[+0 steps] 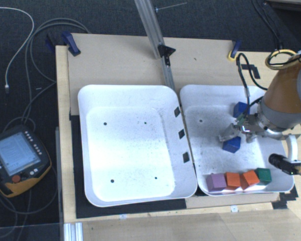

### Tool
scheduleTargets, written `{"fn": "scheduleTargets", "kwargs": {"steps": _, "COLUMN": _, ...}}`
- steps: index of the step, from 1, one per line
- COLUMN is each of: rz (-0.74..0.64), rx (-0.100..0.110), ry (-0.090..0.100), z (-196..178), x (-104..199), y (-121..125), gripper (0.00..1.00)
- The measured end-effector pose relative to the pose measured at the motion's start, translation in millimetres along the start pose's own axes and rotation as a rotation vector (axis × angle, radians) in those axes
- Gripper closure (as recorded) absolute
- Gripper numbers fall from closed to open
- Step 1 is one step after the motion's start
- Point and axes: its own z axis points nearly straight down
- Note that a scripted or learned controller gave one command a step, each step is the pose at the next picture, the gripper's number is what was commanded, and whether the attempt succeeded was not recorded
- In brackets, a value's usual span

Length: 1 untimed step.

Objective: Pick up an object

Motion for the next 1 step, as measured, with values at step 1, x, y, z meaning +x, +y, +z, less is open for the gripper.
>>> {"fn": "scheduleTargets", "kwargs": {"steps": 1, "rz": -0.002, "rx": 0.000, "ry": 0.002, "z": -9.6, "x": 1.5, "y": -0.1, "gripper": 1.00}}
